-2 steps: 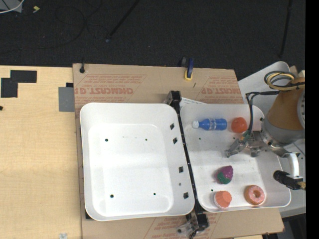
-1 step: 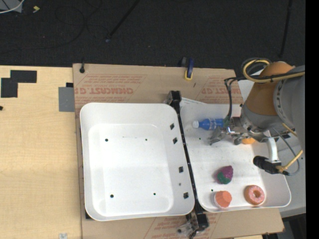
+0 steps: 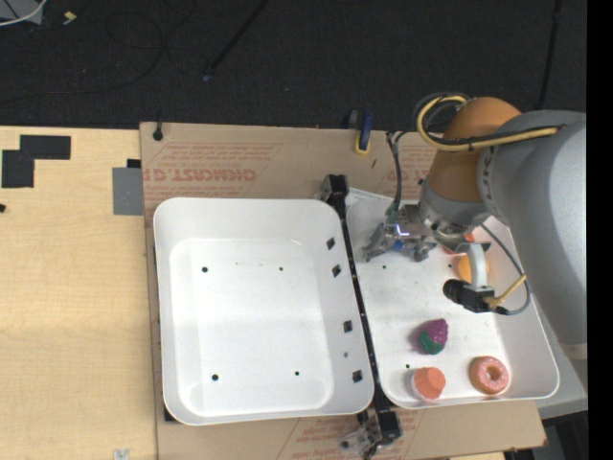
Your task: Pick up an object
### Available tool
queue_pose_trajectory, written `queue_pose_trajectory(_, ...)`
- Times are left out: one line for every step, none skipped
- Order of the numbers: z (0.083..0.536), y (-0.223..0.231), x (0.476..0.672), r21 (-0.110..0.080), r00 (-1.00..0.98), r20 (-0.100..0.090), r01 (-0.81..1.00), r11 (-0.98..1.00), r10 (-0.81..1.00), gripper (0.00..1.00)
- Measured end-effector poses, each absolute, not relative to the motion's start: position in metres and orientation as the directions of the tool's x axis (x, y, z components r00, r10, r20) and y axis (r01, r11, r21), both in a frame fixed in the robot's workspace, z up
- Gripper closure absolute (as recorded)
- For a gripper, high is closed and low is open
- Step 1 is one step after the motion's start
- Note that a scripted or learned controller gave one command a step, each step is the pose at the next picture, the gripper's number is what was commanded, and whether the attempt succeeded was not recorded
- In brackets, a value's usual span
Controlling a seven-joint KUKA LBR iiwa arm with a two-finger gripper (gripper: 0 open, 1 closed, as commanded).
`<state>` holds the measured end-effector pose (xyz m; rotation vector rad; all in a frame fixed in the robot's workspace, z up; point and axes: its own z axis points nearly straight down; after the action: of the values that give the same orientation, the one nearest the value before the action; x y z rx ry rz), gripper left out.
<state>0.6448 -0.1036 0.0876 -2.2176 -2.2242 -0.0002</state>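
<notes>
My gripper (image 3: 397, 245) is low over the far left part of the right bin (image 3: 536, 386), next to the divider. Its two fingers (image 3: 373, 248) stand spread apart, open, with only bare bin floor between them. A purple and green object (image 3: 433, 336) lies in the middle of the right bin, well in front of the gripper. An orange round object (image 3: 428, 383) and a pink ring-shaped donut (image 3: 490, 375) lie along the near wall. An orange and white object (image 3: 468, 263) lies just right of the gripper, partly hidden by the arm.
The left bin (image 3: 172, 257) adjoins the right one along a black clipped divider (image 3: 347, 286). The grey arm with its orange band (image 3: 479, 123) covers the right bin's far right corner. A black piece on a yellow cable (image 3: 467, 296) hangs above the bin's right side.
</notes>
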Motion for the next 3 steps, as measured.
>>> queue_pose_trajectory(0.0967,-0.1046,0.6434,-0.005,-0.004,0.0,1.0,0.004,1.0,1.0)
queue_pose_trajectory(0.0967,-0.1045,0.6434,-0.005,-0.005,0.0,1.0,0.005,1.0,0.0)
queue_pose_trajectory(0.106,-0.1049,0.6432,-0.007,-0.006,0.0,1.0,0.006,1.0,1.0)
